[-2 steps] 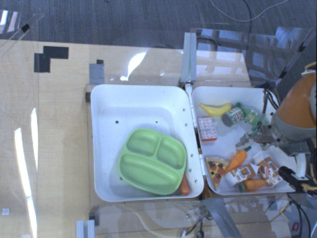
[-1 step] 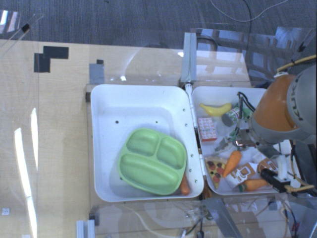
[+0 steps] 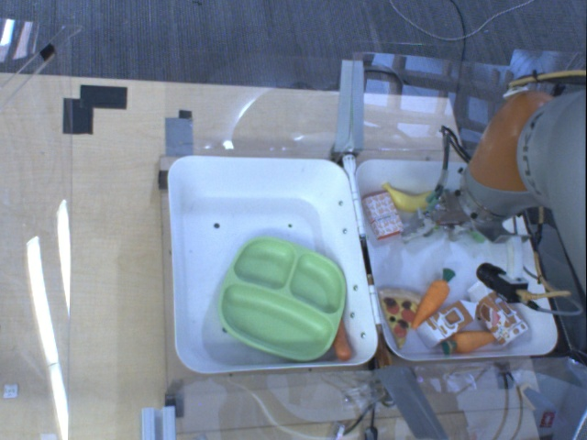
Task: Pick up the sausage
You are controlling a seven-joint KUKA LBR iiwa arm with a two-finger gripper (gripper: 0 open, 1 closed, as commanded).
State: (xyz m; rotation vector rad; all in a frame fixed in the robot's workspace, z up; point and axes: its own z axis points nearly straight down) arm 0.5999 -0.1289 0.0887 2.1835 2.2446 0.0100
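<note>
A: Where's the sausage [image 3: 341, 343]?

B: Looks like it's in the left bin [image 3: 188, 246], low right corner, tucked under the green plate [image 3: 282, 299] edge, against the bin wall. Only an orange-brown tip shows.

A: And our gripper [image 3: 438, 216]?

B: Up in the right bin [image 3: 541, 342], nr the banana [image 3: 406, 196]. Well apart from the target. Whether it's apart or together, we can't tell.

A: So, we cross the divider, come down steep btwn plate and wall, pinch the free end.

B: Yep, w/o nudging the plate.
</note>
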